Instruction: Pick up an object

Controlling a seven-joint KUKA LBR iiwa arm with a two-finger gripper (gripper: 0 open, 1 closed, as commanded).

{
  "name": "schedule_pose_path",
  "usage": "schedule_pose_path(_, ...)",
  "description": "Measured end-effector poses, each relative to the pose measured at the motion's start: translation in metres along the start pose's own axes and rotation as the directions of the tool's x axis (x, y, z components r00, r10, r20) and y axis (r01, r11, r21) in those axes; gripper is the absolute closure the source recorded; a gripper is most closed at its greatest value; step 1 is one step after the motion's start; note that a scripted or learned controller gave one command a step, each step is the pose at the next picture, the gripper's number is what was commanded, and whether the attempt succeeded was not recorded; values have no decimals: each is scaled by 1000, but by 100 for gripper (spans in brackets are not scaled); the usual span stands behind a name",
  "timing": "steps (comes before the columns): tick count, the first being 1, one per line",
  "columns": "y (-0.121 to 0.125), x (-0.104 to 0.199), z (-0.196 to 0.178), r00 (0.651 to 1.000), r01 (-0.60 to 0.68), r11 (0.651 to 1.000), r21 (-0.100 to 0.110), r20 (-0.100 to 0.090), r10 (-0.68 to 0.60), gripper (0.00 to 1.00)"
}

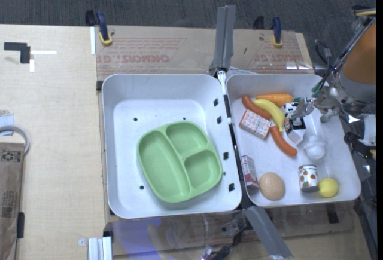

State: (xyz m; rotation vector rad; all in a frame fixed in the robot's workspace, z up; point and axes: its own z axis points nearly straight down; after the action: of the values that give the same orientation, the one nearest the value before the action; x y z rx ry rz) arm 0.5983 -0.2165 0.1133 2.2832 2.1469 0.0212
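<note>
The right bin (pixel 350 160) holds several items. A yellow banana (pixel 270 110) lies beside an orange carrot (pixel 274 98) and a red sausage (pixel 256 107). A second red sausage (pixel 283 141) lies below them, next to a pink-and-white box (pixel 255 124). Along the front are a small carton (pixel 248 171), a tan egg-shaped ball (pixel 271 185), a small can (pixel 307 178) and a lemon (pixel 328 187). My gripper (pixel 301 110) reaches in from the right, low over a black-and-white item (pixel 294 119) just right of the banana. Nothing shows as held.
The left bin (pixel 119 133) carries a green divided plate (pixel 179 160). A pale translucent object (pixel 313 148) lies under the wrist. The arm's orange band (pixel 364 61) hangs over the right bin's far right edge. Clamps (pixel 276 33) hold cardboard behind the bins.
</note>
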Motion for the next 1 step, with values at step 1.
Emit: schedule_pose_path(1, -6, 31, 21, 999, 34, 999, 15, 5, -34, 0)
